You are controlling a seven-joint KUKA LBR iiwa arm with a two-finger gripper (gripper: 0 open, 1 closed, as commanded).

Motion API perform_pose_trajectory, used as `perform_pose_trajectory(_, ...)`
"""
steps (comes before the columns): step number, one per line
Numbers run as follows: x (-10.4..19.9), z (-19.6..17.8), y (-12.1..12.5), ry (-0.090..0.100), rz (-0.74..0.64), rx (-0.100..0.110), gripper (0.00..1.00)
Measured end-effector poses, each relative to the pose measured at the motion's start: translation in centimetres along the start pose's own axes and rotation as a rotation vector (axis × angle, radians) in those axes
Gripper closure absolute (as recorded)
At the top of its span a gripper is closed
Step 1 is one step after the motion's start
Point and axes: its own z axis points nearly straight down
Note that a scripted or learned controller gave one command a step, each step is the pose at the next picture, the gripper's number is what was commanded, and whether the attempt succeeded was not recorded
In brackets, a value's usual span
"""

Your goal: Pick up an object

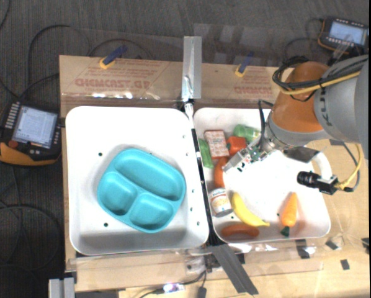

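Your left bin [86, 135], a shallow white tub with rounded corners, carries one item: a smooth turquoise plastic tray [142, 189] with three compartments, lying at a slant in the middle of the frame's left half. Your right bin [316, 228] holds the pickable clutter, bunched along its left wall and lower edge: a small printed box [215, 143] beside a green packet [205, 154], a green piece [245, 131] at the top, a red-orange block [236, 144], a labelled can [220, 201], a curved yellow banana [247, 210], an orange carrot [288, 210] with a green stub, and a glossy red item [239, 231] against the lower rim. The grey arm [340, 107] with its orange band enters from the upper right and bends down-left, putting the gripper [241, 162] low over the red-orange block and box. You cannot tell from this angle whether the claw is spread or pinched on anything.
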Motion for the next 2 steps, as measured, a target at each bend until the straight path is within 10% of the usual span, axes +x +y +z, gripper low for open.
perform_pose_trajectory(1, -0.2, -1.6, 0.7, -0.011, -0.003, -0.02, 1.0)
perform_pose_trajectory(2, 3.2, -11.0, 5.9, 0.04, -0.035, 0.03, 1.0)
